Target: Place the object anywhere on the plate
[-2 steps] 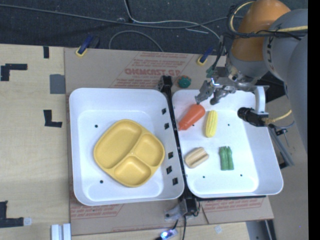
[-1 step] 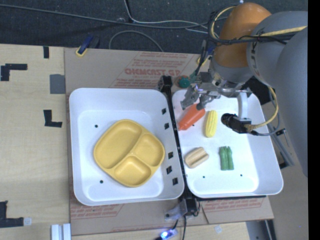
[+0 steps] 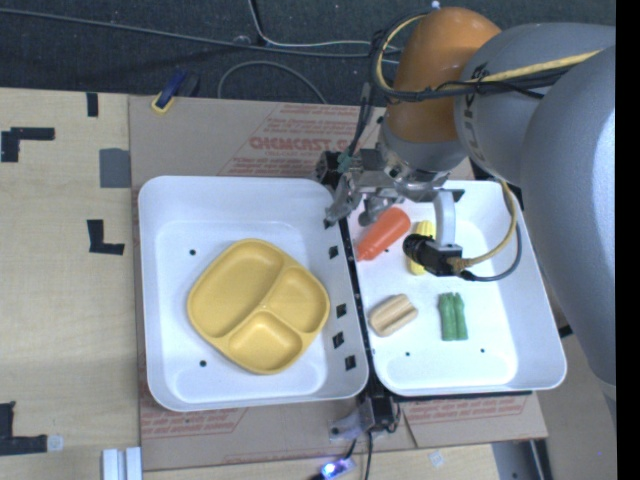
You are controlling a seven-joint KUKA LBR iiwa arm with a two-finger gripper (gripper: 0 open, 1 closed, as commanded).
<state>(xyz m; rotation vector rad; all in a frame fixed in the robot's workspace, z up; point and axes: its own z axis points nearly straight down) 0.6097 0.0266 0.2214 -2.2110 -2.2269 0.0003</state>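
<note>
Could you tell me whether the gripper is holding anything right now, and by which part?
Cannot be told: the gripper sits right over the carrot's upper end.

A single fixed camera looks down at a slant on the tabletop from above its near edge, facing toward the dark floor beyond the far edge, so the two white bins sit side by side mid-frame: the left bin and the right bin. It stands far enough back to take in both bins whole, the cardboard sheet under them and some bare wood to the left. The arm enters from the right and looms large, close under the lens.
</note>
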